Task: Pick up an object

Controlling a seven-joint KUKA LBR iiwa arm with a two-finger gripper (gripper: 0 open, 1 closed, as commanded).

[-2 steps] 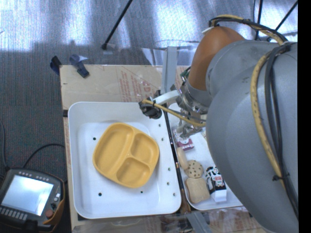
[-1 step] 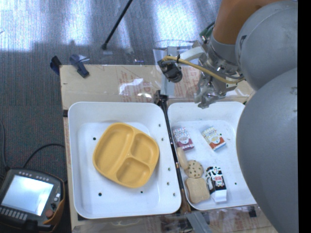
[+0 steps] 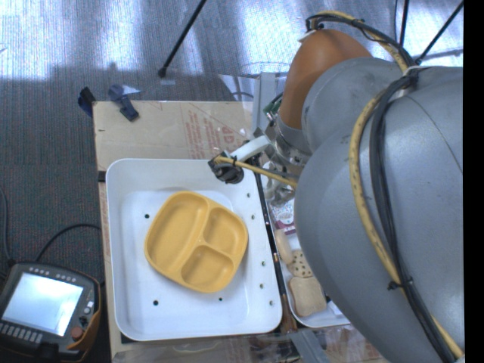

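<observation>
A yellow three-compartment plate (image 3: 197, 240) lies in the left white bin (image 3: 128, 293). The grey arm with its orange band (image 3: 321, 66) covers most of the right bin (image 3: 310, 320), reaching down into it from above. Its gripper is hidden behind the wrist and arm body. At the right bin's left edge, a tan waffle-like piece (image 3: 299, 263) and a beige piece (image 3: 307, 296) show beside the arm.
A cardboard sheet (image 3: 181, 127) lies behind the bins. A yellow cable with a black end piece (image 3: 229, 169) hangs from the wrist over the left bin's back right corner. A teach pendant (image 3: 45, 305) sits at the lower left. Tripod legs (image 3: 185, 29) stand on the floor behind.
</observation>
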